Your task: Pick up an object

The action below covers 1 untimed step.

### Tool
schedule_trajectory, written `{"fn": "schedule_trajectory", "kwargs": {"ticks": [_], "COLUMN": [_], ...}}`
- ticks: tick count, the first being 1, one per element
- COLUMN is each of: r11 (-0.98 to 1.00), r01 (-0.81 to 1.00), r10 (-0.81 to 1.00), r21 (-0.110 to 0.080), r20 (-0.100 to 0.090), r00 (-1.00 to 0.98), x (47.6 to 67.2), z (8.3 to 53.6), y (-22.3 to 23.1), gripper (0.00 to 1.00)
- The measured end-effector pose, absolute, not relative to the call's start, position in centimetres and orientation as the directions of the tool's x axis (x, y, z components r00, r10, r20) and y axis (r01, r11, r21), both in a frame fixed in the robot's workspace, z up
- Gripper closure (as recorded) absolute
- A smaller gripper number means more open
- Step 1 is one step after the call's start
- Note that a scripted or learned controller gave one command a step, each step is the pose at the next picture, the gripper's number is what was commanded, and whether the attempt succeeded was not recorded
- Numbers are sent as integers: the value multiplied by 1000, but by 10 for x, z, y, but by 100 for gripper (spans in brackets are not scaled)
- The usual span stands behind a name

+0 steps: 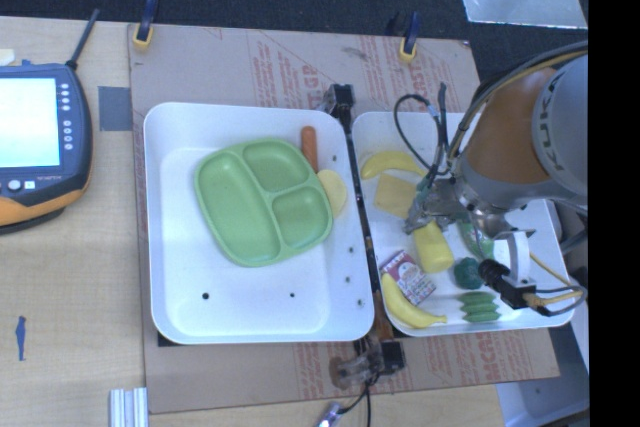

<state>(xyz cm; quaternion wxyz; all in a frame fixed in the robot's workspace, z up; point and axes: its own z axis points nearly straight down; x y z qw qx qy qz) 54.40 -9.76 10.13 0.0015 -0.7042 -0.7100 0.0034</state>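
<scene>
A tan bench carries a brown cardboard sheet (300, 65) held by clamps, with dark carpet beyond it at 12 o'clock. At 9 o'clock of the view lies a teach pendant (35, 140) with a pale screen. The left bin (180, 305) holds a green divided plate (265, 202) — an orange sausage-shaped piece (309, 147) sits at the plate's 1 o'clock and a pale yellow piece (334, 190) touches its 3 o'clock edge. The right bin (545, 320) holds a yellow banana (408, 308) at 7 o'clock, a small printed packet (410, 277) just above it, a yellow block (433, 248) near centre, a dark green round item (467, 272) and a green ridged item (481, 307) at 5 o'clock. The gripper (432, 207) hangs over the yellow block's 12 o'clock end; whether it is parted or closed cannot be told.
</scene>
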Motion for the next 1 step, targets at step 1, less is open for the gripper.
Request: {"fn": "schedule_trajectory", "kwargs": {"ticks": [1], "r11": [5], "r01": [1000], "r10": [1000], "r21": [-3], "r20": [0], "r00": [-5], "x": [572], "z": [192], "y": [-17], "gripper": [100]}}
